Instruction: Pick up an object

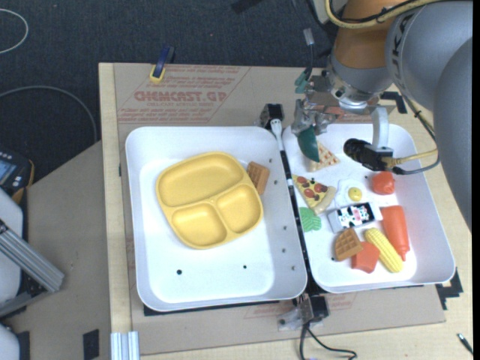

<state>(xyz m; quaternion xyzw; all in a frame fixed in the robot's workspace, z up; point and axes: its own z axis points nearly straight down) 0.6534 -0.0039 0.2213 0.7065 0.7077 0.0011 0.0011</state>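
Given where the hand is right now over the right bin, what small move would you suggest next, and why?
Probably a short, straight lift. A dark green toy hangs at the hand, just above the pizza slice near the right bin's far edge; raising it would show whether the grip holds.

bench [187,88], two white bins [142,201], clamp [160,64]

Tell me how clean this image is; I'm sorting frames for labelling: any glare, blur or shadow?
Camera view: even, soft lighting; the yellow tray throws a faint shadow in the left bin; toys in the right bin look sharp; the arm at top right looms large and soft.
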